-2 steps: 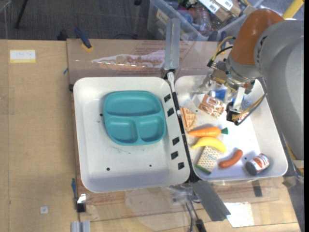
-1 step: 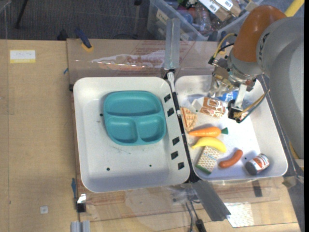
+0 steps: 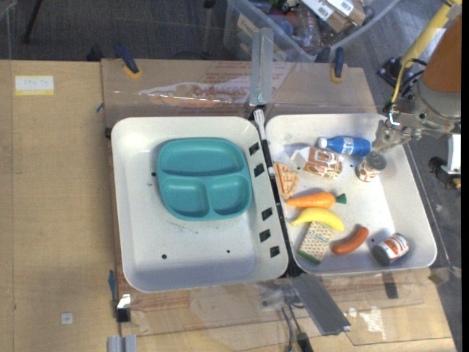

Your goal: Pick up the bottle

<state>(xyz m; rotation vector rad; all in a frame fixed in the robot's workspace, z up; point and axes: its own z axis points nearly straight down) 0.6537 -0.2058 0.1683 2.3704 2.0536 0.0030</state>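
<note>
A blue bottle with a white cap end lies on its side at the back of the right bin, its cap pointing left. My gripper hangs just to the right of the bottle's base, over the bin's far right part, with the grey arm and its orange band rising toward the right edge. A gap shows between the gripper and the bottle, and nothing hangs under the gripper.
Beside the bottle lie a striped snack pack and a small tin. Further forward are a carrot, banana, sausage, cracker and can. The left bin holds a teal divided plate.
</note>
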